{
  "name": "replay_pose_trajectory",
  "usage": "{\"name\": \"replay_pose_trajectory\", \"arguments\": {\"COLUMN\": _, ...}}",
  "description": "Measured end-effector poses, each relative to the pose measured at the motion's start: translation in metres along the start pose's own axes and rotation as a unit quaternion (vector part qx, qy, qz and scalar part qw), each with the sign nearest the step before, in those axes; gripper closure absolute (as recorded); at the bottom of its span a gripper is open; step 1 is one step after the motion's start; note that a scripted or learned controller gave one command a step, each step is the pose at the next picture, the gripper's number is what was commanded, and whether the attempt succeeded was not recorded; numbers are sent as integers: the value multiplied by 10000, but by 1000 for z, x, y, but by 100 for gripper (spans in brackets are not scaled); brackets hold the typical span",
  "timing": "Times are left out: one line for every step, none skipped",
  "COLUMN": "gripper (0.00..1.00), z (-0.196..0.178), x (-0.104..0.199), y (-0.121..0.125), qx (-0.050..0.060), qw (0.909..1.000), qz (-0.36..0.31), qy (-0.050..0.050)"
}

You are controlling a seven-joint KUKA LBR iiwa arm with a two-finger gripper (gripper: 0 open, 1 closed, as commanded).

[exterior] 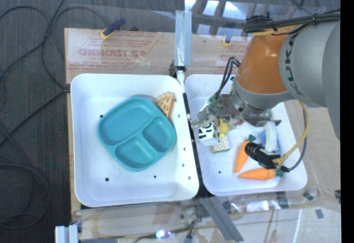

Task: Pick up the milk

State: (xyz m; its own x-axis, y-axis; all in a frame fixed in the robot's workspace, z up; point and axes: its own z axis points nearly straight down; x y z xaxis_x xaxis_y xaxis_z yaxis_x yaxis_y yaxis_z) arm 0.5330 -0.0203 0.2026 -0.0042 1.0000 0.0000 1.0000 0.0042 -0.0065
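Observation:
The milk (206, 132) looks like a small white carton with black patches, lying at the left side of the right bin (293, 181) close to the divider. My gripper (217, 115) hangs just above and slightly right of it, under the grey and orange arm. Whether it touches the carton cannot be made out from above.
Two orange carrots (241, 157) (258, 174) lie at the front of the right bin. A small pale checkered piece (220, 147), a yellow item (224, 125) and a white-and-blue item (271, 138) lie near the gripper. The left bin (88, 181) holds a teal divided plate (137, 132) and a waffle piece (166, 103).

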Motion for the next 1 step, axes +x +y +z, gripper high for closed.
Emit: {"name": "replay_pose_trajectory", "arguments": {"gripper": 100, "z": -6, "x": 1, "y": 0, "qx": 26, "qw": 10000, "qz": -4, "qy": 4}}
